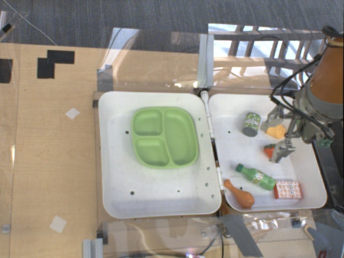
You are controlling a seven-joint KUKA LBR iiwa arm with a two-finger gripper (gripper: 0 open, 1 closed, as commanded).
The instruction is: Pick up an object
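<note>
My gripper hangs over the right part of the right bin, its two grey fingers spread apart and open. One fingertip is on the far side of a yellow wedge, and the other is on the near side, beside a small orange-red piece. The wedge lies in the gap between the fingers; I cannot tell whether they touch it. A dark green can stands just left of the gripper.
A green bottle, a brown drumstick and a red-and-white box lie along the right bin's near side. The left bin holds a green divided plate. The arm's orange band rises at right.
</note>
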